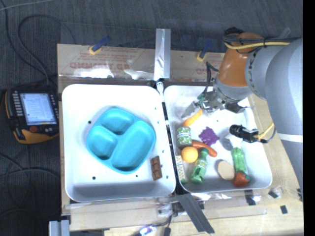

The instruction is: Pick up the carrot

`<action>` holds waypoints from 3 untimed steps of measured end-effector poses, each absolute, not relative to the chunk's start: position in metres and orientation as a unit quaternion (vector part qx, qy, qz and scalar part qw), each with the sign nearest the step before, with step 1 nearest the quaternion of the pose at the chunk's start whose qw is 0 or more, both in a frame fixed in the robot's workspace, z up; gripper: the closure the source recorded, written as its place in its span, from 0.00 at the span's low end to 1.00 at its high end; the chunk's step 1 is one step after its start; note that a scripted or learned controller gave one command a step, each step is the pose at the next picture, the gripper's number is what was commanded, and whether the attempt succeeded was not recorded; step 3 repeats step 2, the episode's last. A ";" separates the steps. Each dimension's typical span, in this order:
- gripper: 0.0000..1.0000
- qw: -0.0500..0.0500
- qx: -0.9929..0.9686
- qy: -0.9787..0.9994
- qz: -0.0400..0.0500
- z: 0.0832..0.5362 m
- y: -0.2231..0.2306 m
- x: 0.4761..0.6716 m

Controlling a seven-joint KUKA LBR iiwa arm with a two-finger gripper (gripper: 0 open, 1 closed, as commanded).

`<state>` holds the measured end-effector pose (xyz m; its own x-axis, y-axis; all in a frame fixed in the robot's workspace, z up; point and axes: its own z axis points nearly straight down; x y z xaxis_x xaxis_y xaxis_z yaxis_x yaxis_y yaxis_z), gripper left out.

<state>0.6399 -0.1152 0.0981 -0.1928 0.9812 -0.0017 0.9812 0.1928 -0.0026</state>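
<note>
The carrot is a yellow-orange tapered piece lying aslant in the upper left of the right bin, its thin end pointing down-left. A bit of green shows at its upper end. My gripper hangs right over that upper end, close to or touching it. The wrist hides the contact, so whether the carrot is gripped is unclear.
Below the carrot lie a green can, a purple piece, a red-orange stick, a yellow ball, a green bottle, a tan disc and a green-and-red vegetable. The left bin holds a blue divided plate and a brown bar.
</note>
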 end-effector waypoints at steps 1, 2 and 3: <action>1.00 0.002 -0.635 -0.773 0.001 0.106 -0.113 0.640; 1.00 0.000 -0.624 -0.781 0.000 0.184 -0.061 0.650; 1.00 0.000 -0.624 -0.781 0.000 0.184 -0.061 0.650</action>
